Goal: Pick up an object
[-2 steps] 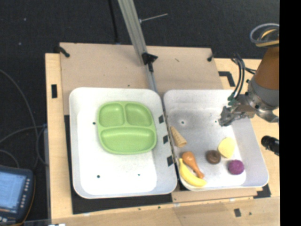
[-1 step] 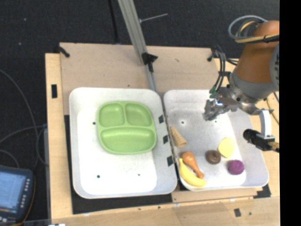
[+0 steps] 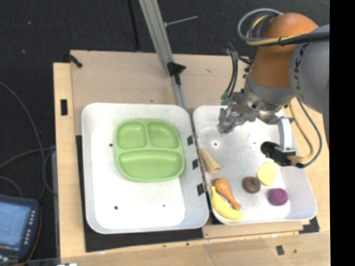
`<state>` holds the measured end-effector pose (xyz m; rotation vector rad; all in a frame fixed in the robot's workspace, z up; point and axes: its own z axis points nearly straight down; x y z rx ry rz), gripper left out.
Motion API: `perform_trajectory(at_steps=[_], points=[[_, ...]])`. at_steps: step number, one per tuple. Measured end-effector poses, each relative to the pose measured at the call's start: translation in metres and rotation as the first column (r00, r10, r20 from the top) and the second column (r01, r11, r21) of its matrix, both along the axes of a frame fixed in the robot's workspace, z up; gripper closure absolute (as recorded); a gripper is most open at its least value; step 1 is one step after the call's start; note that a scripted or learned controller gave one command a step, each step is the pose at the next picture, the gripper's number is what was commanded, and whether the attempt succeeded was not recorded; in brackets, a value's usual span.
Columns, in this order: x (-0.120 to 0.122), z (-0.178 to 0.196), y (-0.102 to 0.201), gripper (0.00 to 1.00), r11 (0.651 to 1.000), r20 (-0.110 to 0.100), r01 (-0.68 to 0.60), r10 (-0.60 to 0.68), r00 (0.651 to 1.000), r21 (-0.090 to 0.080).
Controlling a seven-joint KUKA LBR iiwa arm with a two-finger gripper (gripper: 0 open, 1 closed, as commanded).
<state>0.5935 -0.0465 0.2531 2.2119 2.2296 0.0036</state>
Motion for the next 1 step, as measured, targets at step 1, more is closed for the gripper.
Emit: perform_trajectory(at_steps=[1], points=[[0.0069, 0.0005, 0.0458, 1.00, 1.000, -0.001, 0.001, -0.001, 1.000, 0.000]])
